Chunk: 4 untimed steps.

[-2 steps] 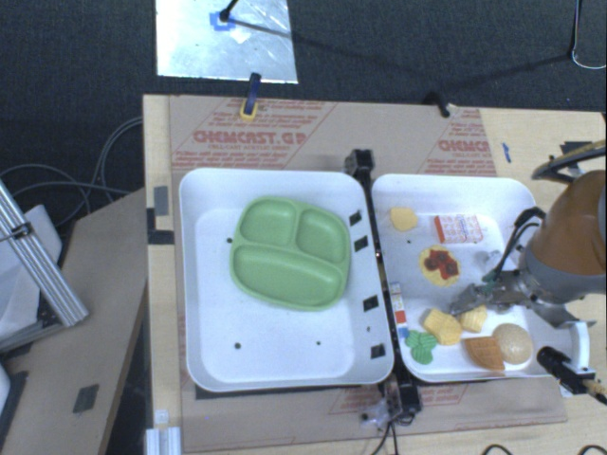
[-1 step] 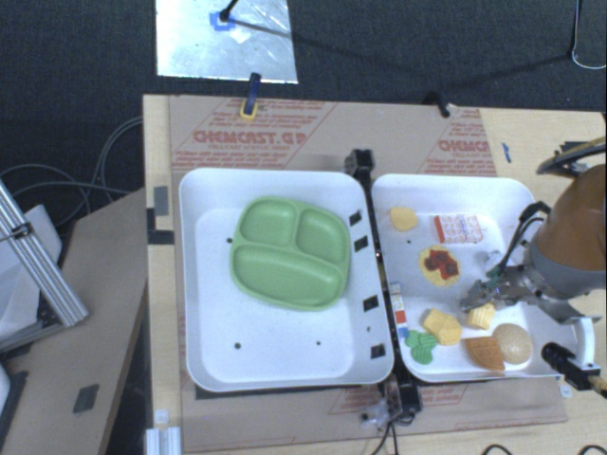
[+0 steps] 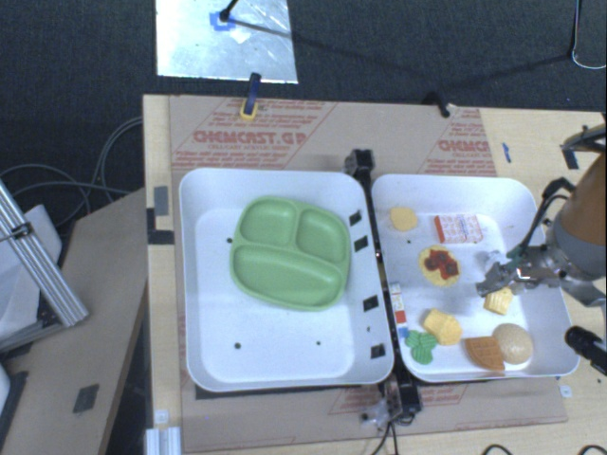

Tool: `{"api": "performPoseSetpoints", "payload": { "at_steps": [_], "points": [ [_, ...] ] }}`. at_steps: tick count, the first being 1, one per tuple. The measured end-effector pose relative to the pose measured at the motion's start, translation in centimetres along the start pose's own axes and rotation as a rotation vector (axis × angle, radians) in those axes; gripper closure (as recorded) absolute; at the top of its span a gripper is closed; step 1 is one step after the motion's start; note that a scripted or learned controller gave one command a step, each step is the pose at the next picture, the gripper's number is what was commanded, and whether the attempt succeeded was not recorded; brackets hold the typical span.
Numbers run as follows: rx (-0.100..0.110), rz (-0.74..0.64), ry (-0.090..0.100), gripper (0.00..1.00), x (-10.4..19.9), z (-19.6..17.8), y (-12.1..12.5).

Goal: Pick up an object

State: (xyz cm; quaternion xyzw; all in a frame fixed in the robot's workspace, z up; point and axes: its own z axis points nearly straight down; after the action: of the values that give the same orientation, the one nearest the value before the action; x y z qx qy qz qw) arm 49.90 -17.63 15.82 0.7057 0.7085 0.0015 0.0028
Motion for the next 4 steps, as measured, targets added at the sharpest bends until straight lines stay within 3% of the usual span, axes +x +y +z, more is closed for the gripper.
{"api": "performPoseSetpoints", "payload": {
  "at_steps": [2, 4],
  "points": [
    [0.002, -0.001, 0.000, 1.00, 0.3, -6.7, 0.2],
    [0.001, -0.006, 0.002, 1.00, 10.1, -8.4, 6.4]
  ]
}}
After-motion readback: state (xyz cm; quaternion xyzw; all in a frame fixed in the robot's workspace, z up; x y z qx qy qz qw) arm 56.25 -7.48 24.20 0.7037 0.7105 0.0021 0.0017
